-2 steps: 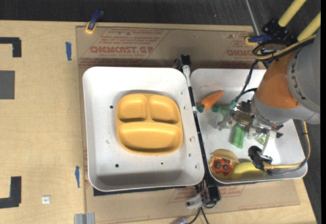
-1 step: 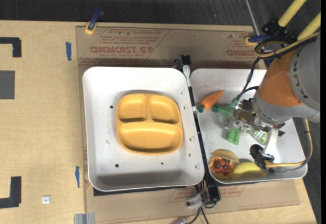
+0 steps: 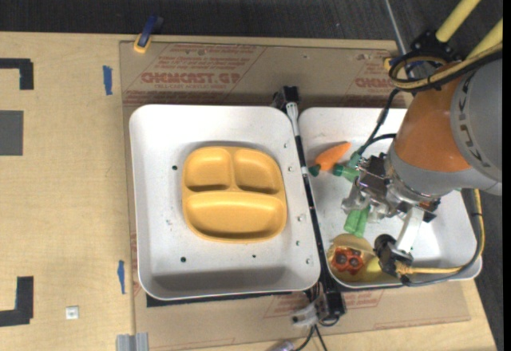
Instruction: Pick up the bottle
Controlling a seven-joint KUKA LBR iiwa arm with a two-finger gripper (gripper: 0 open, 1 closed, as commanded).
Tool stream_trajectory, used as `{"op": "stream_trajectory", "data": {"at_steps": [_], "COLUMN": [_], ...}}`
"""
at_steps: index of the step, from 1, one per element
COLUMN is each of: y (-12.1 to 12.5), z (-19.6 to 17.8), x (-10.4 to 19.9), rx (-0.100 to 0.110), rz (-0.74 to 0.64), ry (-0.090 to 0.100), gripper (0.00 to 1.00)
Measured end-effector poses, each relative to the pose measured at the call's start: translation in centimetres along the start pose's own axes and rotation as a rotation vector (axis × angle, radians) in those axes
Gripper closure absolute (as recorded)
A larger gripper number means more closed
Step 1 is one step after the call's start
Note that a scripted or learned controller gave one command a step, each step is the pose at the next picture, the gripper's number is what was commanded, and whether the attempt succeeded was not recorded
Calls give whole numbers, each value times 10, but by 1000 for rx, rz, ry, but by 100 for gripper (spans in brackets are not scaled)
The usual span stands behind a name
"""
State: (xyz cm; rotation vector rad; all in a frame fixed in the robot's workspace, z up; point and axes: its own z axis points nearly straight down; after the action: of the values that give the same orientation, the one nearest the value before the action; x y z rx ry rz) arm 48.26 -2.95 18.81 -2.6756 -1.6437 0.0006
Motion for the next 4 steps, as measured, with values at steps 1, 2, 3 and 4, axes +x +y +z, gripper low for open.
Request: {"op": "stream_trajectory", "data": {"at_steps": [1, 2, 3, 4], "y": [-30, -58, -57, -58], "z": [1, 4, 4, -127], "x": [52, 105, 105, 109], "rx": [-1, 0, 0, 0], "rz": [159, 265, 265, 417], "ry": [0, -1, -1, -1], "gripper": [100, 100, 0, 0]}}
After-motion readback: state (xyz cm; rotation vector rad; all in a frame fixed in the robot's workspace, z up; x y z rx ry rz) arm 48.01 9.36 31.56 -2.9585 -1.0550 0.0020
